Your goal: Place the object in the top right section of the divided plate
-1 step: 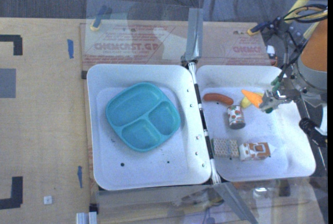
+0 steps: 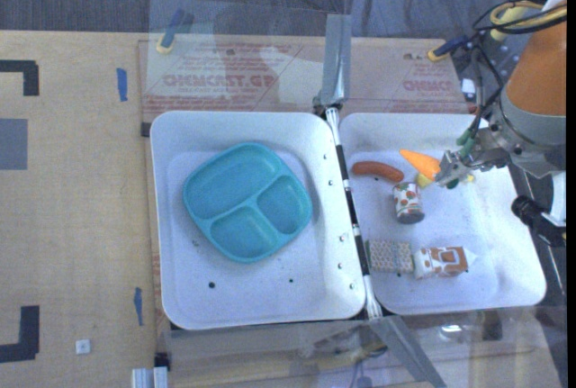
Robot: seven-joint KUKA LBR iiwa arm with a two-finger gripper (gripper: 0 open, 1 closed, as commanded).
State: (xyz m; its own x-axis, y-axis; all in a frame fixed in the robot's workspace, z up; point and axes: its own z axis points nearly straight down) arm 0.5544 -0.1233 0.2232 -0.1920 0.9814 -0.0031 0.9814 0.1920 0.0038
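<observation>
1. At frame centre-left, in the left bin (image 2: pixel 171 197), lies one teal divided plate (image 2: pixel 247 201) with three sections; its top right section is bare.
2. Right of it, the right bin (image 2: pixel 522 287) holds one sausage (image 2: pixel 378 169), one small can (image 2: pixel 408 203), one grey sponge (image 2: pixel 389 256), one small carton (image 2: pixel 441 261) and one carrot (image 2: pixel 419 163).
3. At the right edge, the hand (image 2: pixel 453 170) sits beside the carrot's tip, likely the object; I cannot tell how it stands.
4. It should centre over the carrot, grip across its width, lift clear and carry left.
</observation>
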